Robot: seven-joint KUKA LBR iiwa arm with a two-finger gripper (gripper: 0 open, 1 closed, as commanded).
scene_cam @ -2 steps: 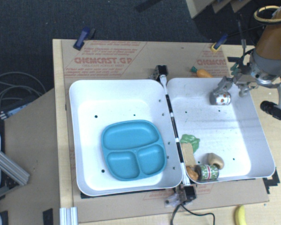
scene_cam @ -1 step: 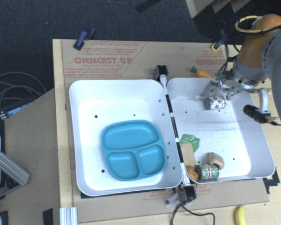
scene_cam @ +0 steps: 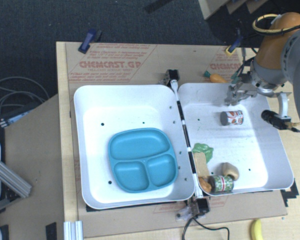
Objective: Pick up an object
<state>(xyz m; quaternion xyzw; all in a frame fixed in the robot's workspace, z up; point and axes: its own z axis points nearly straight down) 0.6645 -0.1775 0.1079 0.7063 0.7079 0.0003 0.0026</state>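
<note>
**Operator:** Where does the pick stand right now?

**Observer:** Start with the small can (scene_cam: pixel 232 118), the red and white one lying on its side in the right bin (scene_cam: pixel 270 149). It sits on the bin floor toward the far end, apart from everything else. That looks like your likeliest target, though the task names no particular object. The gripper (scene_cam: pixel 236 95) hangs just beyond it, near the bin's far wall, and nothing is visible between its tips. Whether those tips are spread or pressed together, you cannot tell from this angle; they are too small and blurred.

**Operator:** So nothing is picked yet?

**Observer:** I'd judge not. The can rests on the floor, so the closing, the grasp and the lift all remain for you to watch.

**Operator:** What else could it go for?

**Observer:** In the near corner of the same bin you have a cluster: a green-labelled can (scene_cam: pixel 221 184) on its side, a tan rounded piece (scene_cam: pixel 229 170) touching it, a long tan stick (scene_cam: pixel 201 164) against the divider, and a green crumpled item (scene_cam: pixel 202 148) at its far end. They crowd each other, which would likely make a clean grasp harder there. The left bin (scene_cam: pixel 90 134) holds a blue divided tray (scene_cam: pixel 142 159), well apart from the arm.
</note>
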